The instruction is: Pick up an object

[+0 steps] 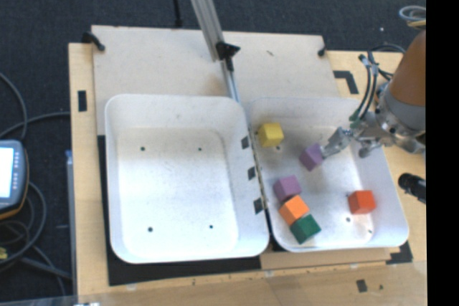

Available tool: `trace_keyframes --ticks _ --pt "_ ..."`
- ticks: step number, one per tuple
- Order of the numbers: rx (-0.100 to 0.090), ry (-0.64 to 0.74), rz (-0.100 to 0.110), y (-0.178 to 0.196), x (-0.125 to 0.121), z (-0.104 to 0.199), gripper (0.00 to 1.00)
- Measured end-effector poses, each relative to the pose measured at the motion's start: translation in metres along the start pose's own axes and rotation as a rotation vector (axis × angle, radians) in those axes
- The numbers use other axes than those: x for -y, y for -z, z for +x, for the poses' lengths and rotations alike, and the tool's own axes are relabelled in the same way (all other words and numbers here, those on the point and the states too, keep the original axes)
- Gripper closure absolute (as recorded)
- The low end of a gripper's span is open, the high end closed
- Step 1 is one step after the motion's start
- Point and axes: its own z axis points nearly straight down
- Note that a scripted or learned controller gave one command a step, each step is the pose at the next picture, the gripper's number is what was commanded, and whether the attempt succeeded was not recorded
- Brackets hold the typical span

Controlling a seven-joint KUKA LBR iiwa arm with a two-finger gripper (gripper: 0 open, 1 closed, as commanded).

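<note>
Pincer (pixel 331 148) beside purple block (pixel 311 156), right bin (pixel 387 229)

A: How many bins?
B: Two: a left bin (pixel 115 154) and a right bin (pixel 391 222).
A: And blocks?
B: Six. One yellow block (pixel 270 134), one green block (pixel 306 228).
A: Purple?
B: Two: an upper purple block (pixel 311 156) and a lower purple block (pixel 287 188).
A: Orange?
B: Two also: a near orange block (pixel 293 208) by the green, and a far orange block (pixel 361 201).
</note>
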Motion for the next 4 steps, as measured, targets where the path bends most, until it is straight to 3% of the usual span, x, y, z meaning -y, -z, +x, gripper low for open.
trace_keyframes --ticks 1,2,3,4 --pt "0.003 0.005 -0.001 -0.121 -0.037 0.036 0.0" --pt "-0.001 0.006 0.0 -0.119 0.011 0.081 0.0" --pt "0.001 0.001 -0.003 -0.118 0.052 0.086 0.0" --pt "0.0 -0.004 -0.007 -0.108 0.05 0.085 1.0"
